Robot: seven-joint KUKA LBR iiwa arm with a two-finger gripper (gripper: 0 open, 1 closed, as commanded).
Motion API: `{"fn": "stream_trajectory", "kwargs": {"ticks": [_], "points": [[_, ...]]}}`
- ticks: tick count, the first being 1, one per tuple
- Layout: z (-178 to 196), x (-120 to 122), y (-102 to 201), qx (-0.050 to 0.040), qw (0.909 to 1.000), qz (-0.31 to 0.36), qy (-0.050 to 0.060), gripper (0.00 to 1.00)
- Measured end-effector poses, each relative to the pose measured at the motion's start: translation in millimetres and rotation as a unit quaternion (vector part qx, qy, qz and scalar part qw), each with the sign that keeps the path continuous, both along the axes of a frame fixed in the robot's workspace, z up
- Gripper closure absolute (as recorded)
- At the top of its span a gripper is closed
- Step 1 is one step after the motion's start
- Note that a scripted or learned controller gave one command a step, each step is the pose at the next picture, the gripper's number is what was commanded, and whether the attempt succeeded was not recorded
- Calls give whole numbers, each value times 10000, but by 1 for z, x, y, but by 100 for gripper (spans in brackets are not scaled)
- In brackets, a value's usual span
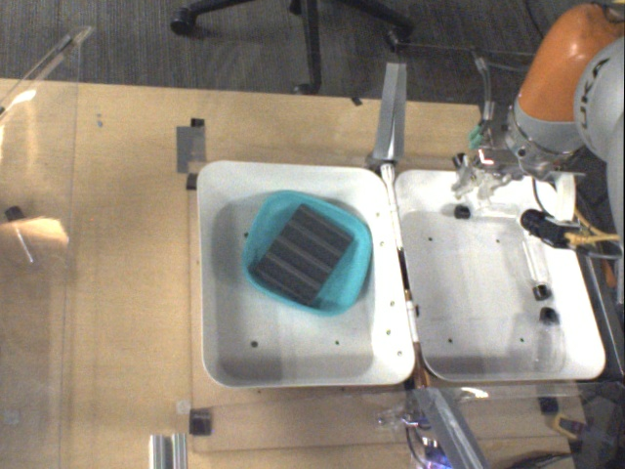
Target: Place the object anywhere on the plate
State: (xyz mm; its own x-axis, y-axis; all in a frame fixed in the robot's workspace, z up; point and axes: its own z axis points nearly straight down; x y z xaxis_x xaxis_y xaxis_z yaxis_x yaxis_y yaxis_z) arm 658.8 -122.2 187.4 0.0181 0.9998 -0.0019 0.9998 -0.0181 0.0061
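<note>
Plate [356, 262] and object [306, 254] are seen together in the left bin [293, 364]. The plate is teal and has soft round corners. The object is a dark grey square block with ridges across its top, and it is lying flat on the plate, a little turned. So the task looks as good as done, judged from how things lie.

The block is guessed to be light and a bit soft, like foam or rubber. It should not break if it is dropped. The ridges would give a good hold and should keep it from slipping. If it had to be picked up, it would best be taken by two opposite sides, with the grip set across the ridges near the middle, so it does not tip. It should be squeezed gently, since a soft block may bend.

The right bin [508, 364] sits just beside the left one, and both rest on the table [107, 291]. A few small dark bits are seen in the right bin, near its right wall. What they are cannot be told.

The arm [562, 66] is seen at the top right, over the far edge of the right bin. The gripper [479, 179] hangs there, well apart from the plate. Whether it is wide or narrow cannot be told from here, as it is small and partly hidden by the wrist. Nothing can be made out in it.
</note>
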Motion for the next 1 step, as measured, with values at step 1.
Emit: {"fn": "stream_trajectory", "kwargs": {"ticks": [1], "points": [[0, 0, 0, 0, 10000, -2, -2, 0]]}}
